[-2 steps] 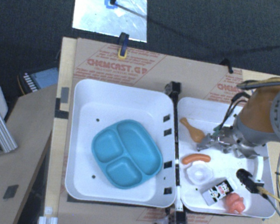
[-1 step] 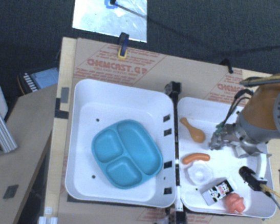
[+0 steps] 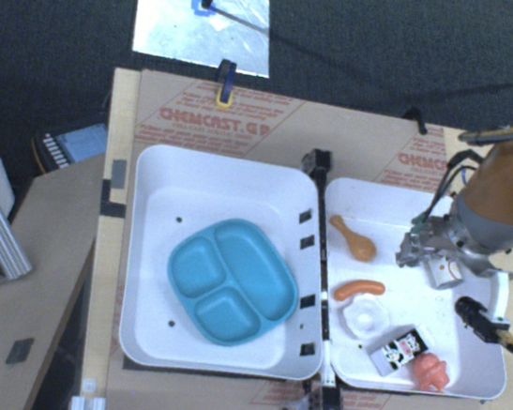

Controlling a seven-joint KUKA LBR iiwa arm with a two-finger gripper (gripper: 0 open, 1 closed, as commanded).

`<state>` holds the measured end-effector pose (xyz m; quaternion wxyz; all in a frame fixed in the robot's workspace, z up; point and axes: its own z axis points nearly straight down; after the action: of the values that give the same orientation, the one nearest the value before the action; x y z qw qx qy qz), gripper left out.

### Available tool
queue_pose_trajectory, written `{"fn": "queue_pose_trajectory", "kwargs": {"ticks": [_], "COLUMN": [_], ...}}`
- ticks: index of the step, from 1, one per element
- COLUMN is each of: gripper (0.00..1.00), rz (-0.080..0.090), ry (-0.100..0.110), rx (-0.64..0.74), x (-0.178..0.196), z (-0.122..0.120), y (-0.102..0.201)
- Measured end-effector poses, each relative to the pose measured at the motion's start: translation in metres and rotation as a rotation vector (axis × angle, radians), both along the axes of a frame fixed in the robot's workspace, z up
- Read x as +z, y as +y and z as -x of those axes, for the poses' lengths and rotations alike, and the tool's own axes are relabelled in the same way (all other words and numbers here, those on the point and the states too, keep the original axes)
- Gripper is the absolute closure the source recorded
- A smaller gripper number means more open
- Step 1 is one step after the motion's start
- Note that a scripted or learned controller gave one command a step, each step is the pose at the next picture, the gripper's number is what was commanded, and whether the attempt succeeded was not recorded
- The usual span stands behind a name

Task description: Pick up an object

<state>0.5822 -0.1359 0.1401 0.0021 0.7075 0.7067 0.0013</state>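
- Gripper (image 3: 418, 250) of the grey KUKA arm with the orange band (image 3: 510, 183) hangs over the far right part of the right-hand shallow white bin (image 3: 488, 374); nothing shows between the fingers, and whether they stand wide or narrow cannot be told at this size.
- Step in hand, as a guess: approach or hover before a pick, nothing lifted.
- Candidates all lie in the right bin:
- orange-brown drumstick-shaped toy (image 3: 353, 239), just left of the gripper, nearest to it;
- orange sausage-shaped toy (image 3: 359, 289), nearer the camera and to the left;
- small clear round cup (image 3: 364, 316), just beside the sausage on its near side;
- black-and-white printed small box (image 3: 398, 350), near edge of the bin;
- pink lumpy soft toy (image 3: 430, 371), touching or just beside the box on its right.
- Left-hand shallow white bin (image 3: 140, 325) holds a teal three-compartment plastic tray (image 3: 232, 281), well apart from the gripper.
- Next move likely calls for: shift left over the drumstick toy, line the fingers across its thin neck, descend to the bin floor, close.
- Risk: the toy is rounded and may slip or roll.
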Motion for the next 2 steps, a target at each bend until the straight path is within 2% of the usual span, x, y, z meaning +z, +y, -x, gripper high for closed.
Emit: {"fn": "queue_pose_trajectory", "kwargs": {"ticks": [2], "gripper": [1.0], "rz": [0.0], "ry": [-0.001], "rx": [0.006], "x": [0.095], "z": [-0.003], "y": [0.006]}}
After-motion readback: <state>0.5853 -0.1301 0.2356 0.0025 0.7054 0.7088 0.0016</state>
